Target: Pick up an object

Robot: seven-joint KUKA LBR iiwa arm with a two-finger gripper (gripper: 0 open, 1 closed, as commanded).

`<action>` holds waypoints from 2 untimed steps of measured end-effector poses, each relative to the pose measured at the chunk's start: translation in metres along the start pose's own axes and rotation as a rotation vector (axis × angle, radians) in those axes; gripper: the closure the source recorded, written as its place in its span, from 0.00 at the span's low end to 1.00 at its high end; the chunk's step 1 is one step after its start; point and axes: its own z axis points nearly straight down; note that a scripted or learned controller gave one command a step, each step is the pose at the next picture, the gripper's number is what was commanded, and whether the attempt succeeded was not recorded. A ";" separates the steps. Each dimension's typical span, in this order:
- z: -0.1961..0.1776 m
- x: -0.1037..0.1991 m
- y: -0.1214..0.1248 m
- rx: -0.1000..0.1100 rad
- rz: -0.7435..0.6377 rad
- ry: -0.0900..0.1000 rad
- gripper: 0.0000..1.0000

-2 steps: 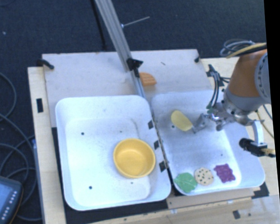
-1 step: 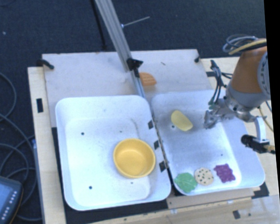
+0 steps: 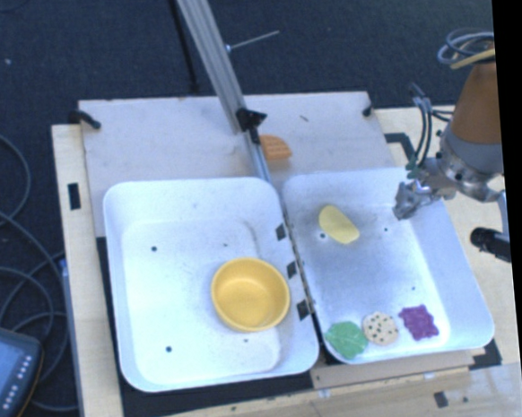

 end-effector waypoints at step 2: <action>-0.061 0.057 0.012 0.005 -0.005 0.003 1.00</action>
